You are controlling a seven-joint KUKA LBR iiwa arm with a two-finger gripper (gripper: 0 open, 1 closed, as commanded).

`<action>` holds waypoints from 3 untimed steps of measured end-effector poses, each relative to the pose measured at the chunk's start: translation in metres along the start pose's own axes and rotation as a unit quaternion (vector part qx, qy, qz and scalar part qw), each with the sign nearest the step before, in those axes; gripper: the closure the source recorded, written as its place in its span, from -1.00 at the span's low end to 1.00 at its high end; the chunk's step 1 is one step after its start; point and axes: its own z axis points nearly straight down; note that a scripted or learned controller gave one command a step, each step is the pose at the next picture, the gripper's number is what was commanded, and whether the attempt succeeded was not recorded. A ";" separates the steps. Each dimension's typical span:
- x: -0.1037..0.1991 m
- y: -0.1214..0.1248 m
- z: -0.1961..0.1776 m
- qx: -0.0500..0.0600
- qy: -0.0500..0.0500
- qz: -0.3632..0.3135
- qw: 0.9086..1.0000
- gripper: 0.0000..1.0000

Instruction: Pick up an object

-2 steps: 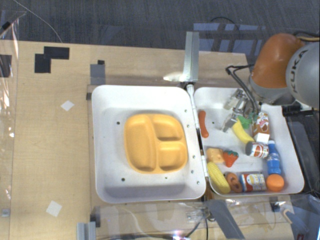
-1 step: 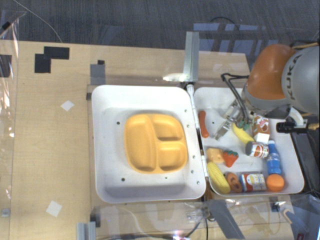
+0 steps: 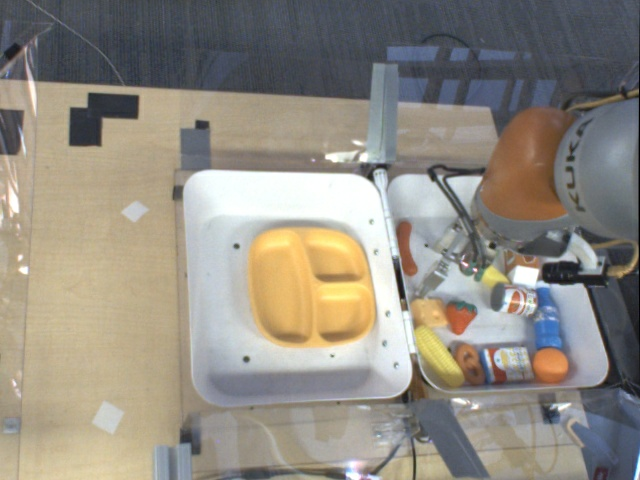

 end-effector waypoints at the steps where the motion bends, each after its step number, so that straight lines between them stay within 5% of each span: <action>1: -0.071 -0.017 0.003 0.002 0.000 0.164 0.987 -1.00; 2: -0.078 0.007 0.003 0.002 0.001 0.244 0.970 -1.00; 3: -0.076 0.017 0.003 0.014 0.007 0.111 0.994 -1.00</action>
